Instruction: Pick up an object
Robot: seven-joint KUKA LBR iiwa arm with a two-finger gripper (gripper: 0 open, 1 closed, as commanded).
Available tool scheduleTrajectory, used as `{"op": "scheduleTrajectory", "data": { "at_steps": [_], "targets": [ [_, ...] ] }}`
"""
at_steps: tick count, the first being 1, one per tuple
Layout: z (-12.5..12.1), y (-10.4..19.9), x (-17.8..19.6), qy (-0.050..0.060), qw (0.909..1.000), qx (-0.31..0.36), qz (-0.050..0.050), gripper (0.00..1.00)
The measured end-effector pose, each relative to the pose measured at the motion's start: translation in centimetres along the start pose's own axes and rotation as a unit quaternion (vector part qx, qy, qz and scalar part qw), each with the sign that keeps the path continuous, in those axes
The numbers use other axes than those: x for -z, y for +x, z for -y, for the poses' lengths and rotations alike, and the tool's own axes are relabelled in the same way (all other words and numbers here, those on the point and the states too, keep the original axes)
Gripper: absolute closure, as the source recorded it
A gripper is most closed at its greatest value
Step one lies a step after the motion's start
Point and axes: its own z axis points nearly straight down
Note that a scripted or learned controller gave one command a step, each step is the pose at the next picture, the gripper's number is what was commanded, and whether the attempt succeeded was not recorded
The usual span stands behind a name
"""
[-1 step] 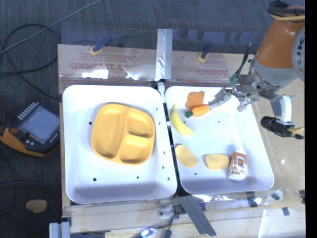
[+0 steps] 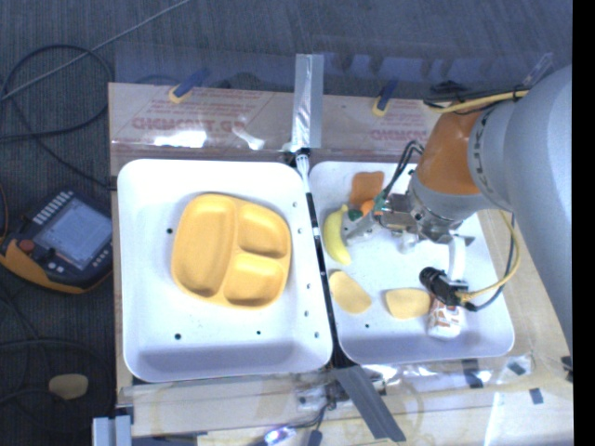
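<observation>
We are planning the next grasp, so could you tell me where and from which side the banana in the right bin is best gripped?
Grip the banana across its middle, coming straight down from above. It lies flat, long axis running up-down in the camera view, close along the right bin's left wall. Fingers closing across its narrow width probably fit best, though the wall-side gap looks tight.

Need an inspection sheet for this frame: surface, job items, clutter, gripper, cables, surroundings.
Surface: two white bins, left bin, right bin, on a bench.
Job's things: right bin holds a banana, an orange piece, two yellow slices and a small white item.
Clutter: yellow tray in the left bin.
Gripper: gripper low beside the banana; finger state unclear.
Cables: black cable on the floor; yellow cable along the arm.
Surroundings: pendant on carpet, left.
</observation>
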Motion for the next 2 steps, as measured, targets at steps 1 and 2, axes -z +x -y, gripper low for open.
{"op": "scheduleTrajectory", "data": {
  "at_steps": [1,2],
  "targets": [
    [-7.3,0.1,-0.5,-0.004,0.9996,-0.03,0.002,0.0],
    [-8.3,-4.0,-0.6,-0.003,0.9995,0.031,0.003,0.0]
  ]
}}
